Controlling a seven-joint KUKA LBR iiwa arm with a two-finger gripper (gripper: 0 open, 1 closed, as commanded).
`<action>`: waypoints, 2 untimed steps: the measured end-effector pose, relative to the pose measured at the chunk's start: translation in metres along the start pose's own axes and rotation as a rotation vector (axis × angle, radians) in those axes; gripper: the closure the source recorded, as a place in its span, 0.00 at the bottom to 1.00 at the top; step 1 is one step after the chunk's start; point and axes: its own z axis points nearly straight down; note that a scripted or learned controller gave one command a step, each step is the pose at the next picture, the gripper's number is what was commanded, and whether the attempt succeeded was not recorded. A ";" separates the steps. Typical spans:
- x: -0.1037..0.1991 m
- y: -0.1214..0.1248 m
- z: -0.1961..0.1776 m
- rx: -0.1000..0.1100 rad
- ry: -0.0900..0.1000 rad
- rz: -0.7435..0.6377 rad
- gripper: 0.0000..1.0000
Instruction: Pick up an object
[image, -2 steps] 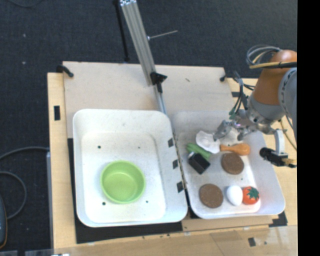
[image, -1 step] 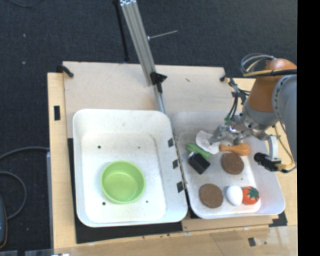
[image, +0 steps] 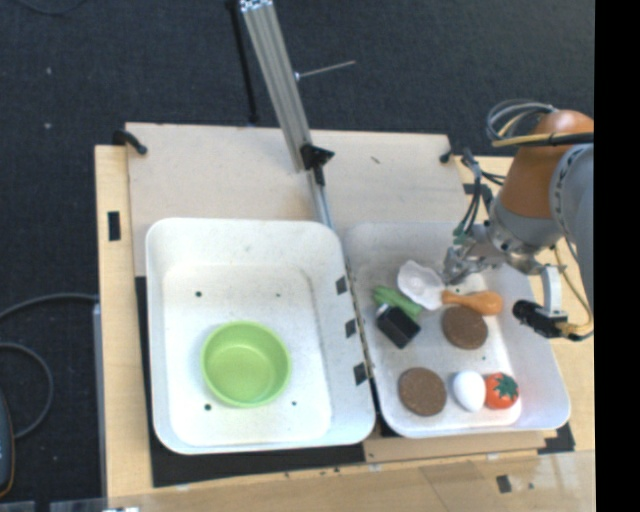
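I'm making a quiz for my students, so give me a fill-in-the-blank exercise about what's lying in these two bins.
1. The left bin holds one ____ bowl.
2. The white egg lies between a brown disc and a ____ tomato.
3. The hand hovers over the ____ bin.

Missing words: green; red; right

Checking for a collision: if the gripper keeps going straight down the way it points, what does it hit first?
Probably the orange carrot-shaped toy just below the gripper, or the crumpled white object beside it; depth is unclear from above.
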 end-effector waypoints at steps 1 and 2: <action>-0.007 0.005 -0.047 0.000 0.002 -0.001 1.00; -0.008 0.008 -0.092 0.000 0.003 -0.004 1.00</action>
